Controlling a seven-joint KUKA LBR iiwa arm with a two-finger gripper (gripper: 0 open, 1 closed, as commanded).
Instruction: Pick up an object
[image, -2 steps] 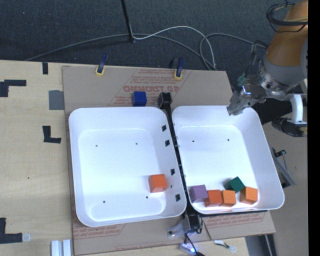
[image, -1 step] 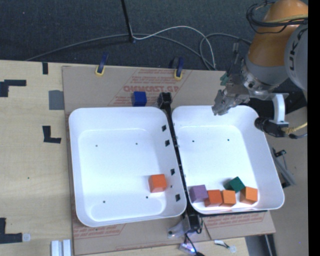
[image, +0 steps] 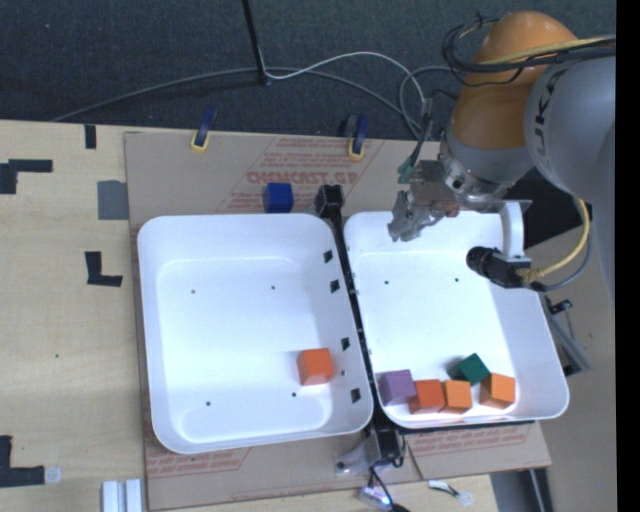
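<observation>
My gripper hangs over the far left corner of the right bin, well above its floor, with nothing visible between its fingers. An orange cube lies in the left bin, near its front right. Along the front wall of the right bin sit a purple cube, two orange cubes, a dark green cube and another orange cube. All of these are far from the gripper, toward the front.
A blue cube rests on the cardboard behind the left bin. Black clips run along the divide between the bins. A black cable fitting juts from the arm over the right bin's far right side.
</observation>
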